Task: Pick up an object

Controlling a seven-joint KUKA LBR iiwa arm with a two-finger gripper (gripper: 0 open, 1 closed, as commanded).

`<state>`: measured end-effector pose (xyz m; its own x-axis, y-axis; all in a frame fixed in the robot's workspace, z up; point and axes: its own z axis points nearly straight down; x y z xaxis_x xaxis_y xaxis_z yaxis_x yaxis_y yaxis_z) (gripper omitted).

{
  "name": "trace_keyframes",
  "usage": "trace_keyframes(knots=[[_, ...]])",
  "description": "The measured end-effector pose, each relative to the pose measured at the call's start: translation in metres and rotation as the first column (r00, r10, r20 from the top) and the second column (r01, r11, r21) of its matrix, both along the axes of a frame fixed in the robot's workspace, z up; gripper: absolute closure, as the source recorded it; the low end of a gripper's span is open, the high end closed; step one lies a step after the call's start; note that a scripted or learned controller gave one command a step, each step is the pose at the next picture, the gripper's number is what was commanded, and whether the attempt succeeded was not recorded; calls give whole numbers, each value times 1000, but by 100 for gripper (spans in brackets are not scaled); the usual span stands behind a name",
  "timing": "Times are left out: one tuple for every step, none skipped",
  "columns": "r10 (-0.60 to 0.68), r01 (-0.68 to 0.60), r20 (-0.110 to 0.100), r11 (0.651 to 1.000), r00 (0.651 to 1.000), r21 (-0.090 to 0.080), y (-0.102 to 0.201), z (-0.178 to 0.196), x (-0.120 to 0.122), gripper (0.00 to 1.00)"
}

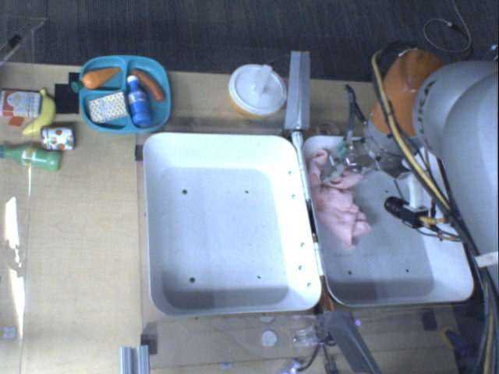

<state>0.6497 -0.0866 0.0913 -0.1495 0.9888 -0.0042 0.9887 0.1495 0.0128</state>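
A crumpled pink cloth (337,202) is seen lying along the left side of the right bin (405,275), close to the divider. The gripper (348,160) is parked right at the cloth's top edge; how wide it's set can't be made out. Looks like the grasp step, so a firm pinch and straight lift would probably be needed next.

We see a pale wooden desk (70,271) under soft light, with dark grey carpeted floor (195,14) beyond its far edge.
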Motion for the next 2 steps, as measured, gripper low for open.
trace_keyframes(knots=[[-99,99,-5,995,995,3,-22,0,20,0],[153,-153,3,988,988,-1,-23,1,-29,0]])
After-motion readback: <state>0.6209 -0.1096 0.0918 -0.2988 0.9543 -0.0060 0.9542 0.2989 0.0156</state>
